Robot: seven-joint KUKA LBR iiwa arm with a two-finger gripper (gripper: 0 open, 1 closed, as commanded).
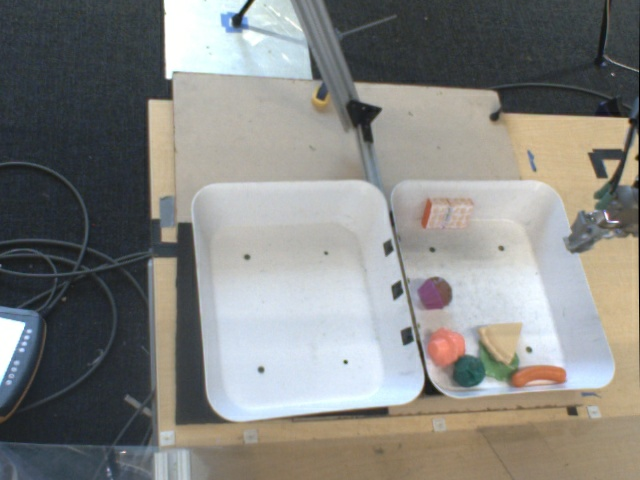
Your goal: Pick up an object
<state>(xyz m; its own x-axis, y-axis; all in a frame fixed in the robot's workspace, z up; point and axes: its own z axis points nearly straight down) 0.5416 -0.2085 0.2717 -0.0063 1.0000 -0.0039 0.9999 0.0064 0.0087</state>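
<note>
The orange box (447,213) is my likeliest pick: it lies alone against the far wall of the right bin (575,268), with bare white floor all round it, well apart from everything else. To take it well I should come in above it, turn my wrist so my grip crosses its short sides, and descend straight, keeping off the wall behind it. The other pieces are harder, I judge. Nearer the camera than the box lies a purple ball (434,292), and beyond that, crowded into the bin's near corner, an orange ball (446,346), a dark green ball (468,371), a tan wedge (501,341) and a red sausage (539,375), several touching.

My pincer (590,230) hangs outside the bin's right rim, level with the box and well apart from it, carrying nothing; whether it is spread or closed I cannot tell. The left bin (215,298) sits beside, on the same surface (430,118).
</note>
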